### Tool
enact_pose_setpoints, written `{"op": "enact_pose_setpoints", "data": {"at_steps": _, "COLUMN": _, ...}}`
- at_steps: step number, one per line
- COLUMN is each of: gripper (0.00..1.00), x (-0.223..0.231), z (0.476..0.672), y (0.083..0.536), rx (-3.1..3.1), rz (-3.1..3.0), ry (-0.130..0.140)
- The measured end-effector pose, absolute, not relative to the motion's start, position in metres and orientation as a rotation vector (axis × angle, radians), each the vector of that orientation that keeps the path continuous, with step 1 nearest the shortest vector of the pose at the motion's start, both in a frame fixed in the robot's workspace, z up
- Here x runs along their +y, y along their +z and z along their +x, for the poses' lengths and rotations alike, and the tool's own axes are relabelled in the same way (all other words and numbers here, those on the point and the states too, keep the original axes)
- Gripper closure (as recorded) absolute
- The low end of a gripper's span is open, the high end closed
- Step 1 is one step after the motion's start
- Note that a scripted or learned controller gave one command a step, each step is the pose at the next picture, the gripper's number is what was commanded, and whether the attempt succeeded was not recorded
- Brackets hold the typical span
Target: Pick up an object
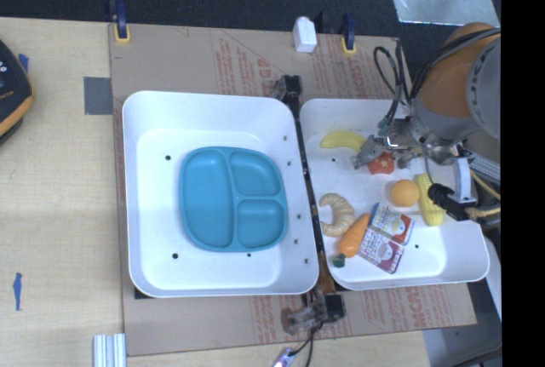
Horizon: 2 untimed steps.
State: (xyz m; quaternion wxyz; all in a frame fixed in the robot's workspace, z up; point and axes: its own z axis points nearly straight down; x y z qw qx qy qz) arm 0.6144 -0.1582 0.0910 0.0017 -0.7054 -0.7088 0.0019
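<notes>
Two white bins sit on the bench, and in the right bin (460, 259) the gripper (381, 154) is closed on a small red object (382, 163), beside a banana (342, 140).

Bright, even overhead light, soft shadows — slightly soft focus, no glare

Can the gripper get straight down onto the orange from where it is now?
Probably yes. The orange lies uncovered in the right bin, just below the gripper; only the corn crowds one side.
</notes>
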Motion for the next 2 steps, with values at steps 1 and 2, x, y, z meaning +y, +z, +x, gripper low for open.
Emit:
{"op": "enact_pose_setpoints", "data": {"at_steps": 1, "gripper": 1.0, "x": -0.159, "z": 0.615, "y": 0.102, "rx": -2.227, "rz": -2.212, "ry": 0.007}}
{"op": "enact_pose_setpoints", "data": {"at_steps": 2, "gripper": 1.0, "x": -0.055, "z": 0.597, "y": 0.192, "rx": -2.226, "rz": -2.213, "ry": 0.002}}
